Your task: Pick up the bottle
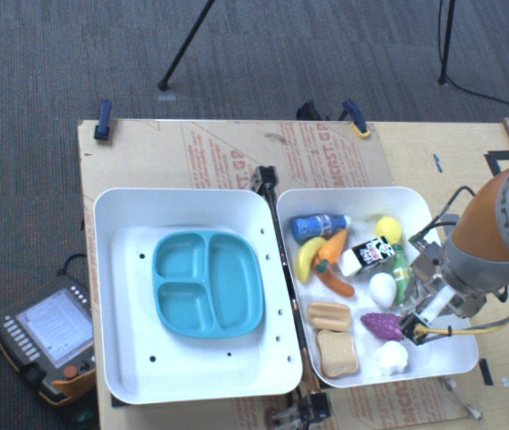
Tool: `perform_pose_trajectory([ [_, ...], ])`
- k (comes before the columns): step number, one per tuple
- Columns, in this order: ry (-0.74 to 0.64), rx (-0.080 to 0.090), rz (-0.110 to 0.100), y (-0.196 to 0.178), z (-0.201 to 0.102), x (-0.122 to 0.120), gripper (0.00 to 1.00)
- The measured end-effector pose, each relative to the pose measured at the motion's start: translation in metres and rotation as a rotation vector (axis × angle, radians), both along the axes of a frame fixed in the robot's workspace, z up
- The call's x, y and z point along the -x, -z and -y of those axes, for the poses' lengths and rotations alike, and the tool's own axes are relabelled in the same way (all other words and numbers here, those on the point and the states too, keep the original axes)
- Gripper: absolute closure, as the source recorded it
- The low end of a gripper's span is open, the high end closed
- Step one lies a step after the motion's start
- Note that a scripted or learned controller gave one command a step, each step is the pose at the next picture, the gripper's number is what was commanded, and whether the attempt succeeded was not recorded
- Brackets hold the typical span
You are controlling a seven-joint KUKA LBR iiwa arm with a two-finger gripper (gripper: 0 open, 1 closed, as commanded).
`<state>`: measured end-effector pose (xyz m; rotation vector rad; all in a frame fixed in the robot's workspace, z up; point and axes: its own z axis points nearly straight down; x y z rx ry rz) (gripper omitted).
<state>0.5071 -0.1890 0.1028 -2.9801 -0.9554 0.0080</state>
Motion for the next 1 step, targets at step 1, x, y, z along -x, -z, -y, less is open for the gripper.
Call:
perform_pose_trajectory([
  [1, -0.102, 0.007, 0.007, -0.1139, -0.0183, 0.0308, 1.00],
])
